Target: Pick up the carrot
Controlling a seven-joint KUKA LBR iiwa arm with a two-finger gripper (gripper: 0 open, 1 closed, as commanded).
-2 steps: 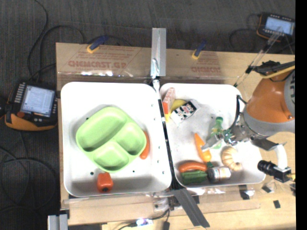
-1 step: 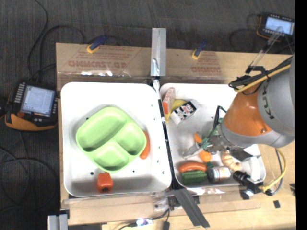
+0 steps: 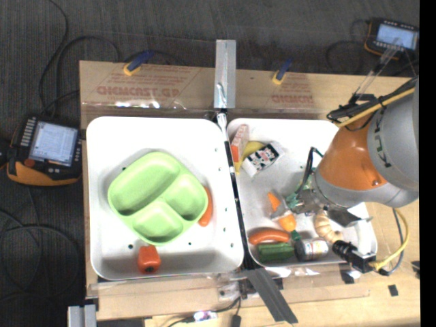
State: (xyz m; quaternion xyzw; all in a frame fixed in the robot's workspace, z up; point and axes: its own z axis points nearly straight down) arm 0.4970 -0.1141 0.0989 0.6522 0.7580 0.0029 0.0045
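The carrot (image 3: pixel 206 207) lies in the left bin (image 3: pixel 102 148), wedged against the green plate (image 3: pixel 157 195) (right of it). The gripper (image 3: pixel 294 201) hangs over the right bin's (image 3: pixel 300 129) clutter, lower right; its grip I cannot tell.

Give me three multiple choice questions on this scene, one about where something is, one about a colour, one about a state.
1. Where is the green divided plate?
A. left bin
B. right bin
C. on the floor

2. What colour is the band above the arm's wrist?
A. blue
B. orange
C. white

3. How does the green plate sit?
A. flipped upside down
B. standing on edge
C. flat, compartments facing up

Answers: 1 A, it lies inside the left bin. 2 B, the band is plainly orange. 3 C, its three compartments face the camera.
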